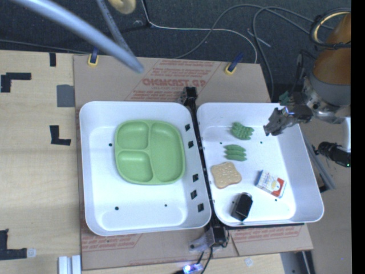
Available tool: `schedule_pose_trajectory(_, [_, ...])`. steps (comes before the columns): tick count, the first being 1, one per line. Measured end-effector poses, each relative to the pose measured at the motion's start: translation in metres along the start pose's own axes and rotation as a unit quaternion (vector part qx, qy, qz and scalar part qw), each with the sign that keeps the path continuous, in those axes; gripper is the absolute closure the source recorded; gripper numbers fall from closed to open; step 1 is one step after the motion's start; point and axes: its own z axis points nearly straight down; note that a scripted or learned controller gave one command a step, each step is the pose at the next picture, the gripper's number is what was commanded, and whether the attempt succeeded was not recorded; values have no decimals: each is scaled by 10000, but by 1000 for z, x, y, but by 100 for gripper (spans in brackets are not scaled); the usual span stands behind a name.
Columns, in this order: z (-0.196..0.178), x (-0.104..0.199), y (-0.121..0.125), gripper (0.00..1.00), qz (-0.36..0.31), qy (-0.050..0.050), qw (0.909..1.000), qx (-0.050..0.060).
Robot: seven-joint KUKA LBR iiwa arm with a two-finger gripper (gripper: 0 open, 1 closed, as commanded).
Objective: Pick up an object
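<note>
Camera view: gripper [274, 124] hovers above right bin [308, 181] far-right rim; finger state — cannot tell. Nearest target, green pod [242, 131], lies just left. You descend centred, straddle narrow width, avoid wall.

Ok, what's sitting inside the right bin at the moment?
The right bin holds two green pea pods, a slice of toast, a small white and red carton and a black object. The gripper covers a patch near the far edge.

Wooden bench [34, 170]; dark carpet [188, 10]; cables [239, 21]
</note>
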Motion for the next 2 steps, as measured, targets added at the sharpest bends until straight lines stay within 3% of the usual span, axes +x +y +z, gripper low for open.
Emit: schedule_pose_trajectory(2, [39, 96, 30, 100, 3, -2, 10000, 6])
